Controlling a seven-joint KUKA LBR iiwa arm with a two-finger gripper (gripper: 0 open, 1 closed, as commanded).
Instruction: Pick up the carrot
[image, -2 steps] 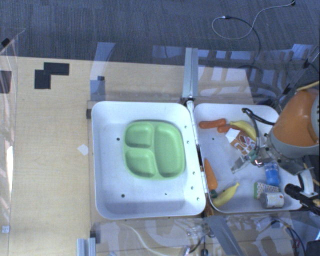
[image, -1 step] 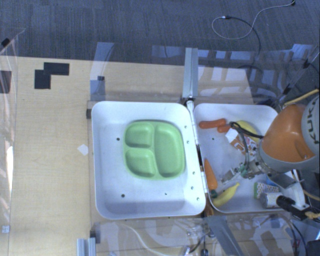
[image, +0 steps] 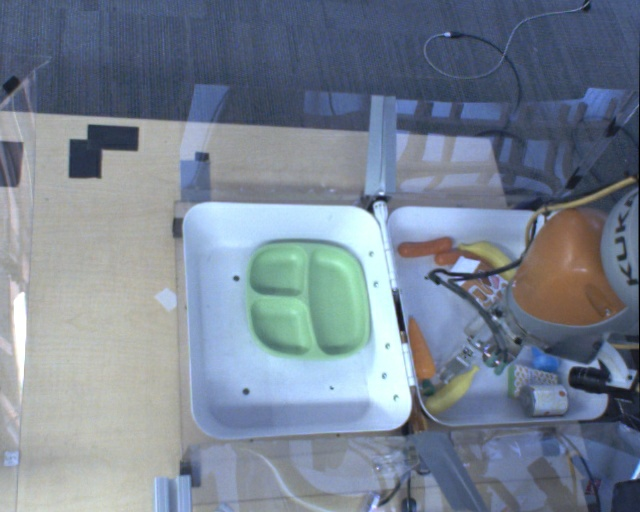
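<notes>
The carrot (image: 421, 350) is a slim orange taper lying along the left wall of the right bin (image: 455, 225), its tip pointing toward the front. My gripper (image: 477, 352) hangs low over the bin's middle, a short way right of the carrot and just above a yellow banana (image: 448, 391). Nothing shows between the gripper and the carrot; they are apart. The arm's orange band (image: 565, 275) bulks above the wrist and hides part of the bin's right half.
The left bin (image: 210, 400) holds a green divided tray (image: 306, 298). In the right bin lie an orange-red sausage-shaped piece (image: 425, 247), a second banana (image: 487, 256), a red-and-white packet (image: 484, 290), a small can (image: 546, 401) and a blue item (image: 545, 360).
</notes>
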